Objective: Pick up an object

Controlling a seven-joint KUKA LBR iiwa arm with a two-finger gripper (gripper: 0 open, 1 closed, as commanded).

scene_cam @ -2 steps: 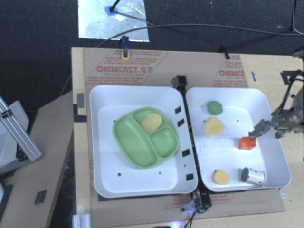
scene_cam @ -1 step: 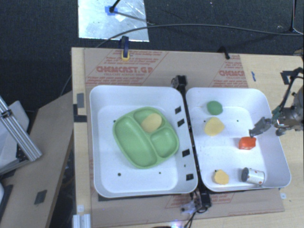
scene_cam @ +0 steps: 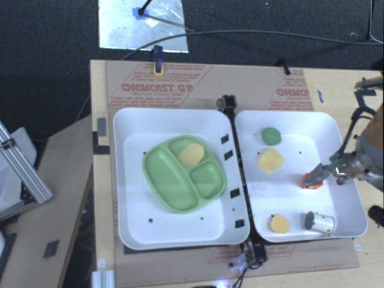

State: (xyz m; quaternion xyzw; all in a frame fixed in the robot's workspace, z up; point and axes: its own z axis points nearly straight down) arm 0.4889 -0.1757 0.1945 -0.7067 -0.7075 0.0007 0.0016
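Gripper [scene_cam: 313, 177] sits low in the right bin [scene_cam: 345, 137], near its right wall, with its tips on a small red thing [scene_cam: 312, 183]; I cannot tell if they pinch it. Green ball [scene_cam: 271, 135] lies near the far edge, silver can [scene_cam: 319, 221] near the front edge. Green plate [scene_cam: 174, 185] fills the left bin [scene_cam: 129, 161]
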